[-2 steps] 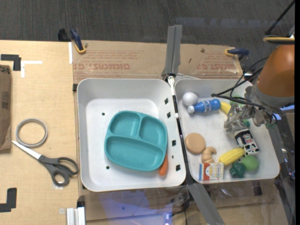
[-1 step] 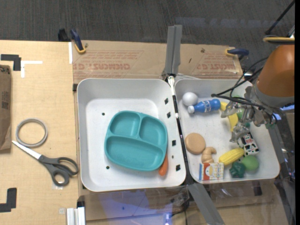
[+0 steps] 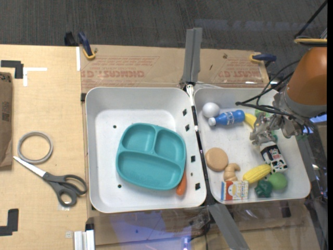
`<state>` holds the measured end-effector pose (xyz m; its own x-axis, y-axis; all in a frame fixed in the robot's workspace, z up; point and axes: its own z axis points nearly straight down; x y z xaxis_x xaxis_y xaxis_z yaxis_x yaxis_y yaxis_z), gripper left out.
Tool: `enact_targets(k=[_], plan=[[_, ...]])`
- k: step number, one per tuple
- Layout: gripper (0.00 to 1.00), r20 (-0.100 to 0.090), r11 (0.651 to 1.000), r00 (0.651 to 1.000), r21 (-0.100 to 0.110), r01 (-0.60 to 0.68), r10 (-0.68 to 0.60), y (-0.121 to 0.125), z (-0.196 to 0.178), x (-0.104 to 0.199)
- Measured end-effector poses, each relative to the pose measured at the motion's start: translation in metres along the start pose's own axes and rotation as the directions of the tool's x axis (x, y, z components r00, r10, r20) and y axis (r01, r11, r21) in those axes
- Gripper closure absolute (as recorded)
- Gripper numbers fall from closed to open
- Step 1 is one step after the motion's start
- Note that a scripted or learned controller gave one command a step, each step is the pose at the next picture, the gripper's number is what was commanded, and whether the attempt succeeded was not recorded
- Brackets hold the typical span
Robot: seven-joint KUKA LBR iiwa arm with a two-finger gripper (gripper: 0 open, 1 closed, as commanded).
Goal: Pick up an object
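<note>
Item nearest the hand: a small black-and-white patterned carton with a red top (image 3: 273, 157), lying in the right shallow white bin (image 3: 208, 95), toward its right side. The hand (image 3: 264, 130) hung directly above and a little toward the far wall from it, so the carton lay just below the hand in the view, its long axis running roughly near to far with a slight tilt. Whether the hand was parted or closed could not be told (cables and metal parts cluttered it), and nothing could be seen between its parts.

Close neighbours: a yellow plastic corn cob (image 3: 256, 173) just beside the carton on its near-left side; a green round plastic fruit (image 3: 279, 181) and a dark green leafy toy (image 3: 263, 188) near the front right corner. A yellow banana-shaped piece (image 3: 250, 120) lay just left of the hand.

Further left in the same bin: a blue plastic bottle with a white cap (image 3: 226, 118), a silver ball (image 3: 210, 109), a tan bread-like round (image 3: 216, 158), a small beige curved piece (image 3: 231, 171), a white and orange box (image 3: 234, 190).

Left bin (image 3: 99, 108): a teal divided plastic plate (image 3: 151, 157), an orange carrot-like stick (image 3: 181, 185) at its edge.

On the surface: grey-handled scissors (image 3: 52, 180), a roll of tape (image 3: 35, 146).

Judgement: a short descent would meet the carton; the corn cob crowds one side.
</note>
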<state>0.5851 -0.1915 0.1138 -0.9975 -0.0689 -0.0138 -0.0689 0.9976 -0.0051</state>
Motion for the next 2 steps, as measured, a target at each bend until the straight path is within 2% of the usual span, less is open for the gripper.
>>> enact_targets(k=[1, 2], plan=[[0.0, 0.0, 1.0, 1.0, 0.0, 0.0, 0.0, 0.0, 0.0, 0.0], [0.0, -0.009, 0.995, 0.995, -0.004, -0.096, 0.096, -0.007, 0.021, -0.02]])
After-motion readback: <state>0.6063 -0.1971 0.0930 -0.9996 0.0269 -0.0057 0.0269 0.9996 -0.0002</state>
